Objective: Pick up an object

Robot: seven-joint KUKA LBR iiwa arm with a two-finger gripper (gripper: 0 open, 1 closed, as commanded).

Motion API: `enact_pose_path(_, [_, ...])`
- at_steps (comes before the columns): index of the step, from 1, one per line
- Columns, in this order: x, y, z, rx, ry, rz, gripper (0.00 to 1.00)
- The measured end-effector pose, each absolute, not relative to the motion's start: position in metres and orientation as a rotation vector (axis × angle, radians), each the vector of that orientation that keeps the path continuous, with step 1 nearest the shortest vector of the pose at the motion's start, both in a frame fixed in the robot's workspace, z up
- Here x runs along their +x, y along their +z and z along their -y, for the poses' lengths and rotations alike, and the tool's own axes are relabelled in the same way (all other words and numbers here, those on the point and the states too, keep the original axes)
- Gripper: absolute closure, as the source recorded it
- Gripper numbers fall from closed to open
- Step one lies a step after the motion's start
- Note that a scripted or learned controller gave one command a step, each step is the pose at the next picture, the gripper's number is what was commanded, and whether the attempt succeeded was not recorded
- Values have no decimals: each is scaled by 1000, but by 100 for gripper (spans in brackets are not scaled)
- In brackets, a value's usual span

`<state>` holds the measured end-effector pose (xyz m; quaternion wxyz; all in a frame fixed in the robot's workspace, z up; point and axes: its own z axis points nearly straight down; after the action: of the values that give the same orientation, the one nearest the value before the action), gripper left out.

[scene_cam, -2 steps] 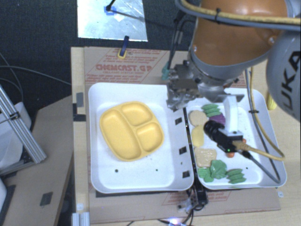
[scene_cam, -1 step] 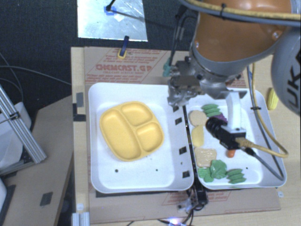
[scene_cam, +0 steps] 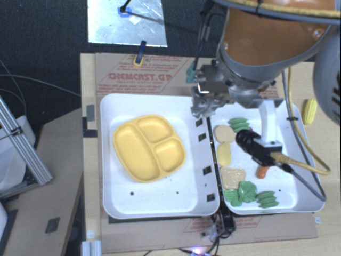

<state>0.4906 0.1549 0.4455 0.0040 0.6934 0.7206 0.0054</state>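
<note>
My gripper (scene_cam: 204, 106) hangs over the ridge between the two bins, at the far left corner of the right bin (scene_cam: 298, 196). That bin holds several toy foods. A green pea pod (scene_cam: 240, 124) and a beige round piece (scene_cam: 224, 135) lie just right of the gripper. A yellow piece (scene_cam: 224, 154), a tan cracker (scene_cam: 233, 177), a small orange piece (scene_cam: 261, 172), a green leafy piece (scene_cam: 246, 192) and another green pod (scene_cam: 267, 198) lie nearer the front. The arm's orange band (scene_cam: 272, 20) hides the bin's far right part.
In the left bin (scene_cam: 114, 199) sits a yellow divided plate (scene_cam: 149, 147). A yellow object (scene_cam: 309, 111) lies on the bench right of the right bin. A blue and yellow tool (scene_cam: 139, 54) rests on the cardboard behind the bins.
</note>
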Motion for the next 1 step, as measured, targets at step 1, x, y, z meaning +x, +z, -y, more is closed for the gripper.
enact_pose_path(1, [491,456,-155,2166,20,-2262,100])
